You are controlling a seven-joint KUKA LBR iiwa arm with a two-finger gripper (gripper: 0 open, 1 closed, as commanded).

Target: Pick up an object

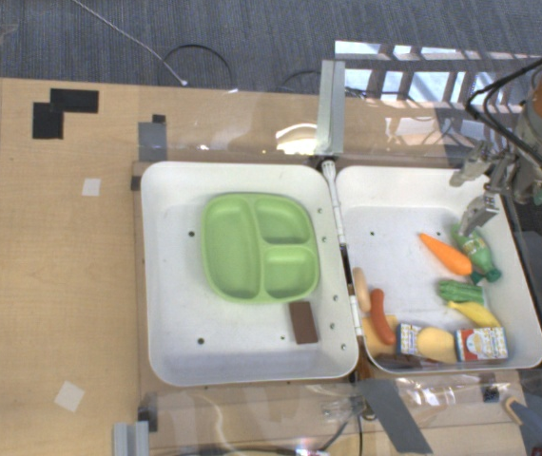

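Note:
My gripper [474,194] hangs over the far right part of the right bin [395,202]. It is open, its two grey fingers spread apart with nothing between them. Just below its lower fingertip stand a green bottle [478,256] and an orange carrot [444,254]. Further toward the front lie a green vegetable [459,292], a yellow piece [477,313], a red sausage [377,305], a yellow lemon-like piece [435,342] and two small cartons [482,344], [409,336].
In the left bin [171,283] a green divided plate [259,246] lies flat, with a brown block [301,321] at its front right. A metal post [329,103] rises behind the wall shared by the bins. Black cables hang by the arm at the right.

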